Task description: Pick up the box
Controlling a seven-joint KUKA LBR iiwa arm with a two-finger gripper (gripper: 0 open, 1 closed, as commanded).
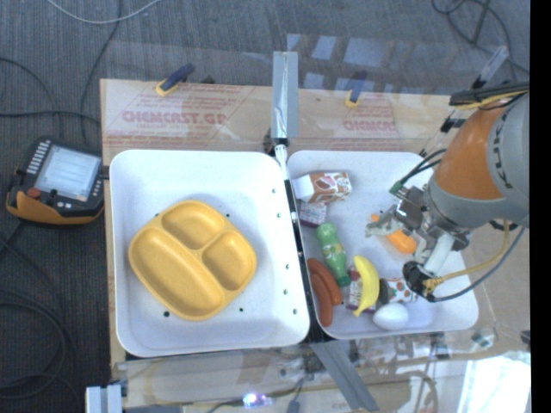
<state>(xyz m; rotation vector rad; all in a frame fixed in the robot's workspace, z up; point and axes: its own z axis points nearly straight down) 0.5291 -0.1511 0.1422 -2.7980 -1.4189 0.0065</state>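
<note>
A robotics lab: teach pendant (56, 183), loose cables (120, 20) on carpet (52, 76), clamped bench (215, 114).

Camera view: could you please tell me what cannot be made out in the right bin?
- Orange object: camera view, partly under the arm; its shape is unclear.
- Right bin: camera view, its right side is covered by the arm.
- Box: camera view, its print is too small to read.
- Red-and-white packet beside the banana: camera view, too small to identify.
</note>
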